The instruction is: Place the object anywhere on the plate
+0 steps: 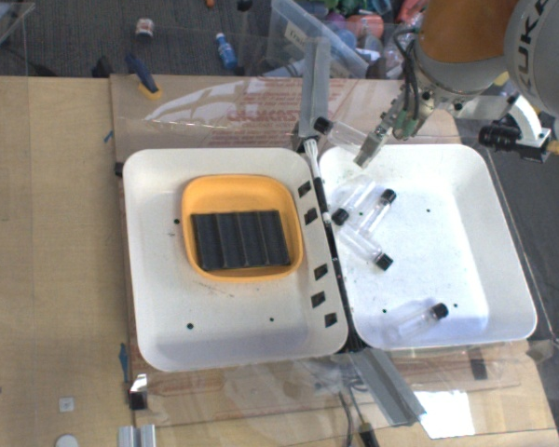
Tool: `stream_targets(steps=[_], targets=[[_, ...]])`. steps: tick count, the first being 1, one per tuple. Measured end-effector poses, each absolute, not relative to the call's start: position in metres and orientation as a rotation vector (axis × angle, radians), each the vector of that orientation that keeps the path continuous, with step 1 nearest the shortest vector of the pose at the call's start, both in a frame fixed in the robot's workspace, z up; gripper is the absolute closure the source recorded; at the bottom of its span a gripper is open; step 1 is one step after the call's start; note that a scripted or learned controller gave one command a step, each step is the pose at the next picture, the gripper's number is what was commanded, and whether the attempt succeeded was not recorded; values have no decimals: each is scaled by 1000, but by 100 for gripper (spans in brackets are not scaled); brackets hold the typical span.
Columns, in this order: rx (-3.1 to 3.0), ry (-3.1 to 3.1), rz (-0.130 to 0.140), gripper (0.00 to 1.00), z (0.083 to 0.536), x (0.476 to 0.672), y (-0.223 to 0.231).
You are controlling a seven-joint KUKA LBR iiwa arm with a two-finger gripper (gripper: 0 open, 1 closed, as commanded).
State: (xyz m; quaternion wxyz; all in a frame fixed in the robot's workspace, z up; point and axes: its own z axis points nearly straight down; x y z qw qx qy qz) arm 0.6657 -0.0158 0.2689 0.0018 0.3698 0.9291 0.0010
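The gripper [368, 147] hangs over the right bin's [466, 170] far-left corner; whether it grips anything I cannot tell. Clear vials [368, 214] lie in that bin, well apart from the plate [240, 190] in the left bin [149, 250]. Picking seems in hand: next, descend onto one vial.

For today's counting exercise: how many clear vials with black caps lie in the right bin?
4, though clear plastic is hard to see: one by the divider, one beside it, one below those, one near the front.
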Motion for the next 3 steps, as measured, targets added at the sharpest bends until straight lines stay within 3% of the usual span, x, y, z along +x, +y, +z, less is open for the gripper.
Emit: stream_targets(steps=[1,2,3], targets=[[1106,2931,4,100,287,662,-36],[627,3068,3,100,299,663,-60],[276,3118,2,100,370,661,-54]])
